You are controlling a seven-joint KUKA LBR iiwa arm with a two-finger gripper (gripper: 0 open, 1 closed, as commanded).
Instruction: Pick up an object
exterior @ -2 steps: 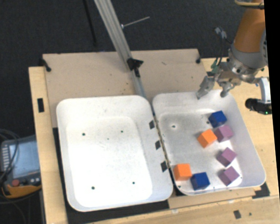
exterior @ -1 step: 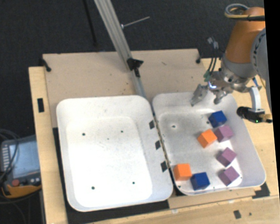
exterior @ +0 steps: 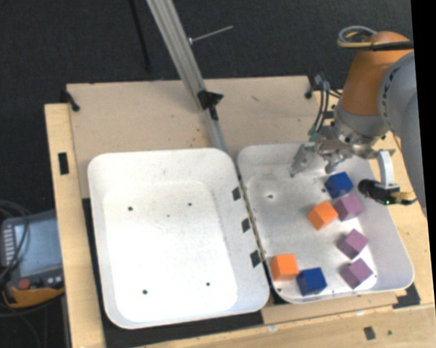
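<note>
Hovering over the far end of the right-hand shallow white plastic bin (exterior: 280,202), my tool (exterior: 312,157) hangs just beside the small blue cube (exterior: 339,183) — the cube lies a little nearer the camera and toward the arm's side. I cannot tell how the tool stands. The cube looks matte and square-edged; an orange cube (exterior: 323,214) and a purple cube (exterior: 348,206) crowd its near side.

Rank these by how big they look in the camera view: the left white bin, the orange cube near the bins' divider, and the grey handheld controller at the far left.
1. Left white plastic bin, by far the largest.
2. Grey handheld controller.
3. Orange foam cube, clearly smallest.
</note>
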